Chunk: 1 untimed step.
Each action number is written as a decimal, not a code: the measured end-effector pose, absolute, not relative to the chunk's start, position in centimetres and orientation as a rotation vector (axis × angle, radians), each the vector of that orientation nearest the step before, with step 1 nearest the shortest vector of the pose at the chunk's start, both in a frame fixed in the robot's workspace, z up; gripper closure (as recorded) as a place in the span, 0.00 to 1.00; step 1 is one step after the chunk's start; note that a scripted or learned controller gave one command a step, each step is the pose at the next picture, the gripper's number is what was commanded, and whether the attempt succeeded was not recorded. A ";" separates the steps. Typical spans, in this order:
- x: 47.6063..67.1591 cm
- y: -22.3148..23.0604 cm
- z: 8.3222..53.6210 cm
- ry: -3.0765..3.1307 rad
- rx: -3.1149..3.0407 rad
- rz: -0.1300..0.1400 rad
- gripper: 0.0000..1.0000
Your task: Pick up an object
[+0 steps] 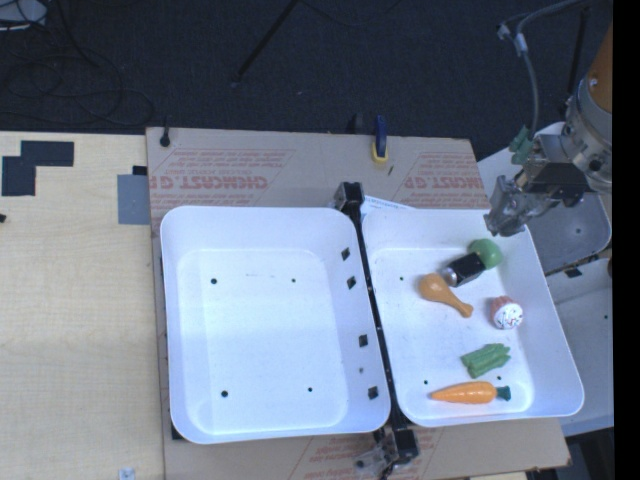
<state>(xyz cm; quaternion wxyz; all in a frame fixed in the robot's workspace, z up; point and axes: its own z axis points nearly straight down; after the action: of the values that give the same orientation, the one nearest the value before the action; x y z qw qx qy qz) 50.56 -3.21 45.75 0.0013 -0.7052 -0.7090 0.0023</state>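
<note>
Orange carrot [465,394] well below my tool [503,218], green-capped black item [473,262] just under it, tool's spread unclear

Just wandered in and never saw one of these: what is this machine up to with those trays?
A robot arm reaches in from the right, its hand poised over the far right edge of the right bin. That bin holds small toys: a carrot, a green piece, a speckled ball, a tan pear-like shape and a black-and-green item. It holds nothing yet.
</note>
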 end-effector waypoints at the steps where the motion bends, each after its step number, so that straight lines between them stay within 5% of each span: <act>1: 47.3 0.1 33.7 -2.215 -2.211 0.017 1.00</act>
<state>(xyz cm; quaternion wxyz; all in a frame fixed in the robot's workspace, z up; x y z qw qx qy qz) 47.32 0.08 33.74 0.0060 -0.7065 -0.7077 0.0055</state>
